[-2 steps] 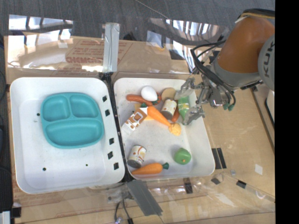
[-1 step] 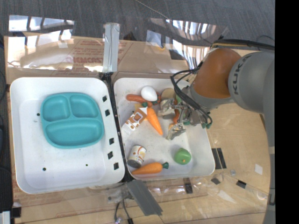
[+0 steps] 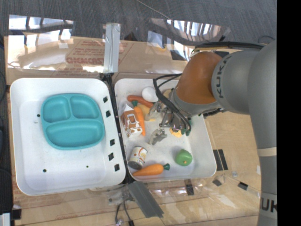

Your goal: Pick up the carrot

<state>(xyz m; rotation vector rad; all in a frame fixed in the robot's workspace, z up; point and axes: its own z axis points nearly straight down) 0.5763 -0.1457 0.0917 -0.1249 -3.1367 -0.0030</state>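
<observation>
The carrot (image 3: 149, 169) lies along the right bin's (image 3: 207, 149) near wall; we see the gripper (image 3: 159, 136) above it at twelve o'clock, apart, its fingers slightly parted and holding nothing.

**Bright, even light with glare along the far edge**

Strong glare streaks the reflective strip (image 3: 42, 23) at the counter's far edge. The white bins (image 3: 28, 140) are evenly lit, with soft shadows. Focus is slightly soft throughout; fine detail is blurry.
</observation>
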